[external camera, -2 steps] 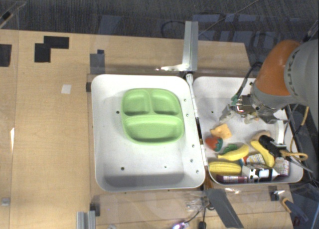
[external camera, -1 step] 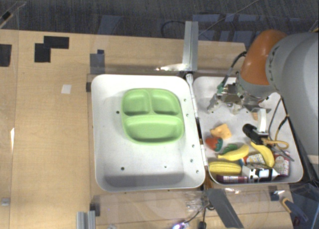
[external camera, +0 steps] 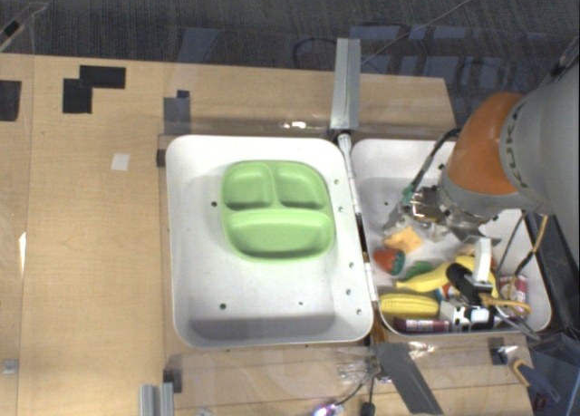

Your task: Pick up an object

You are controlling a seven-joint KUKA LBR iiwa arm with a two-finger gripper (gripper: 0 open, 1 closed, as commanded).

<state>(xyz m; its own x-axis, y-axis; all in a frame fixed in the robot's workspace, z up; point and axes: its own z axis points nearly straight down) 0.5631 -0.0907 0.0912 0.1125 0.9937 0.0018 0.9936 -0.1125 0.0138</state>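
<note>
My gripper (external camera: 410,215) hangs low in the right bin (external camera: 381,165), reaching in from the right under the orange-banded wrist (external camera: 480,156). Just below it lies a small yellow-orange piece (external camera: 404,240). Beside that are a red toy (external camera: 385,261) and a green one (external camera: 418,271). A yellow banana (external camera: 446,275) and a yellow corn cob (external camera: 409,304) lie nearer the bin's front. I see nothing lifted off the bin floor.
The left bin (external camera: 195,305) holds a green divided plate (external camera: 275,208). Pens and small items (external camera: 471,314) crowd the right bin's front right corner. A metal post (external camera: 345,88) stands between the bins at the back.
</note>
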